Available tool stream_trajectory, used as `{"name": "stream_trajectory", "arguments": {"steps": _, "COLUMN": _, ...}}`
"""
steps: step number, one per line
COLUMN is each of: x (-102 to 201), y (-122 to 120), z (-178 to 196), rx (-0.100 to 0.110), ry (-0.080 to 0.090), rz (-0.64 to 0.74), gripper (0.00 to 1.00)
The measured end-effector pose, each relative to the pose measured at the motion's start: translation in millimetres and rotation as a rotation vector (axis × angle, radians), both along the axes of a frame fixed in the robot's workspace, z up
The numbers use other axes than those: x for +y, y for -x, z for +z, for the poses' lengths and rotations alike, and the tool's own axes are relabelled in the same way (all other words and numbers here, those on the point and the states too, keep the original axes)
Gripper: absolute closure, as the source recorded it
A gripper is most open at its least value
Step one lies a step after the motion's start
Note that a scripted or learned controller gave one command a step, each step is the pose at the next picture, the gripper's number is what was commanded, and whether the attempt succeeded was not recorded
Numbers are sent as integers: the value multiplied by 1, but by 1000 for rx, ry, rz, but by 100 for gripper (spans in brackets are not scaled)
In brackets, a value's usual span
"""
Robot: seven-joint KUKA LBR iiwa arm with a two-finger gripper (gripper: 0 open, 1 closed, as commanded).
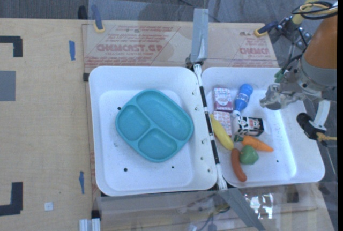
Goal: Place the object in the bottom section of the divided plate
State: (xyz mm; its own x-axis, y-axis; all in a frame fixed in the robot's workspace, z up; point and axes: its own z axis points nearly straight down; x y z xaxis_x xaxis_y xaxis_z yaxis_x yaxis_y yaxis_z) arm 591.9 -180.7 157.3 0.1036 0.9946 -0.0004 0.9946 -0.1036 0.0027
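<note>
Lying in the left bin (107, 171), the blue divided plate (154, 125) has three sections, all bare; the one toward 5 o'clock (157, 145) is taken here as the bottom section. The task names no particular object, and the candidates sit together in the right bin (305, 171), well apart from the plate at its 3 o'clock: a yellow banana (221, 134), two small cartons (223, 99), a blue bottle (243, 97), a black-and-white packet (250, 126), an orange carrot (257, 143), a green pepper (248, 155) and a red sausage-like piece (238, 164). The hand (270, 99) hangs over the right bin at about 1 o'clock from this cluster, near the bottle; nothing is seen between its fingers, and whether they are spread or closed cannot be told from this angle. Judged from this layout, the task is at its start: picking an item, carrying it across the divider and setting it down all remain. Most of the arm (324, 56) is cut off at the frame's right edge, the printing on the cartons is too small to read, and the worktop (43, 117) carries only tape marks.
</note>
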Motion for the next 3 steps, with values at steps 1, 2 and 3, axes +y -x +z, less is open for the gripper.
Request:
{"name": "stream_trajectory", "arguments": {"steps": 1, "x": -9, "y": 38, "z": -22, "rx": 5, "ry": -2, "rz": 99, "gripper": 100}}
{"name": "stream_trajectory", "arguments": {"steps": 2, "x": 67, "y": 12, "z": 31, "rx": -1, "ry": 1, "rz": 311, "gripper": 100}}
{"name": "stream_trajectory", "arguments": {"steps": 3, "x": 133, "y": 5, "z": 27, "rx": 0, "ry": 0, "rz": 127, "gripper": 100}}
